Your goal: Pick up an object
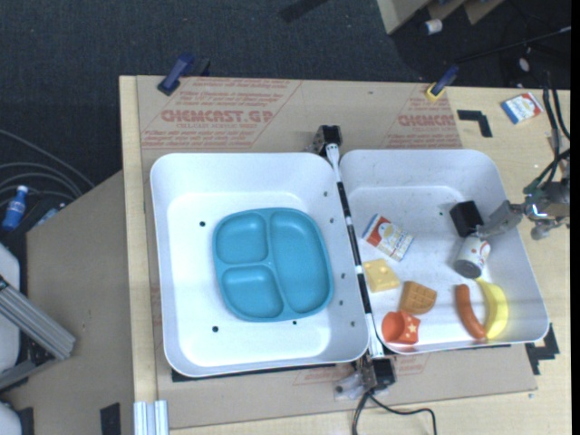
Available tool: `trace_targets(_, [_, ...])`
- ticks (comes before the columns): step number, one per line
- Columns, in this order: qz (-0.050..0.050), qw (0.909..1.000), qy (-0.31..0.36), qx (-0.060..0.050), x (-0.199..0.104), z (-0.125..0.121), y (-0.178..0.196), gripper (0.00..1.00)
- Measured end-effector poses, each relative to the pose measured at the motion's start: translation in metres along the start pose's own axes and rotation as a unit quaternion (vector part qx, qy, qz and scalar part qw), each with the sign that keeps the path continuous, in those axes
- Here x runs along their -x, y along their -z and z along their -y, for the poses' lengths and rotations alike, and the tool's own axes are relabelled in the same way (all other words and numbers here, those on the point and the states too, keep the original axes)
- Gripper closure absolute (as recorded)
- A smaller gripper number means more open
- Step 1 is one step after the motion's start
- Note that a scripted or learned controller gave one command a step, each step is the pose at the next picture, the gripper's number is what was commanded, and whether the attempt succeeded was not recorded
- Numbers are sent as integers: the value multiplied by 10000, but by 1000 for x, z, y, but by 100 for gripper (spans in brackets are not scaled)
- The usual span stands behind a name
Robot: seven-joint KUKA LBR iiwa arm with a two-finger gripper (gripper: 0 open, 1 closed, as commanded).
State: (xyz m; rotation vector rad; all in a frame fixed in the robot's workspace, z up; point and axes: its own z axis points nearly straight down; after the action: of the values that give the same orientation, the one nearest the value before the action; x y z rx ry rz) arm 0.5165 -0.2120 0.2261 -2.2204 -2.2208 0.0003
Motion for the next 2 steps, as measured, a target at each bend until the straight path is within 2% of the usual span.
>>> trace_targets(1, [-5,10000,2,-13,-9,-57,-133,0])
trace_targets(2, [5,10000,6,13,-28,-109,-141,0])
